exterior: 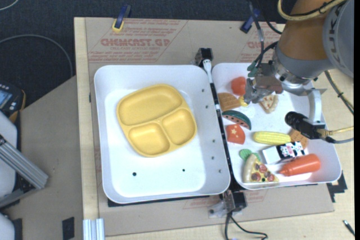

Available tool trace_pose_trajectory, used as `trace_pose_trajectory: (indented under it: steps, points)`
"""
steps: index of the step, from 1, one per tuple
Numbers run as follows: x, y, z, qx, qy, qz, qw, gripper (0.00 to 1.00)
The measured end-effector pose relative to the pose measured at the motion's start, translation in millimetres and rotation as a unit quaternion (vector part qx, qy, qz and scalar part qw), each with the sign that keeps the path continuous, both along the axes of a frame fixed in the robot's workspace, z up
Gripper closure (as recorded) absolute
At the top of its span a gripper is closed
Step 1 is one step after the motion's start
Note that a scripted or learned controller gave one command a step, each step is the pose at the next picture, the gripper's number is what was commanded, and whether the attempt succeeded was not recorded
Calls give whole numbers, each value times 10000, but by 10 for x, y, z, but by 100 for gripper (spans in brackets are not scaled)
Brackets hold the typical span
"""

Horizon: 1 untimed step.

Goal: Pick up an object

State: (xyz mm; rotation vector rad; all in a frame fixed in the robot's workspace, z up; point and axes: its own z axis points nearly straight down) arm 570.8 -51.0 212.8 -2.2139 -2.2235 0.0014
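The end effector (254, 93) hangs low over the far part of the right bin (329, 152), at the end of the grey arm (306, 36) with its orange band. Its tip is dark and seen from above against clutter, so I cannot tell whether it is open or closed, nor whether anything is gripped. It appears to be down among the toy foods. A tan piece (269, 102) lies just beside it on the arm's side, a red round piece (238, 85) sits just beside it on the other side, and a brown bread piece (227, 101) is near, against the bin's inner wall.

Nearer the camera in the same bin lie a watermelon slice (237, 117), a red wedge (235, 132), a corn cob (271, 137), a pizza slice (256, 169), a black-and-white box (287, 152) and an orange-red carrot-like piece (301, 164). The left bin (112, 166) holds a yellow divided plate (154, 120). Both bins rest on the bench (157, 42).
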Motion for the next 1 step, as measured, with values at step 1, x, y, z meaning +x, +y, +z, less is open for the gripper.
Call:
trace_pose_trajectory:
  steps: [1]
  points:
    - [9, 489, 142, -4, -33, 7, 10000, 100]
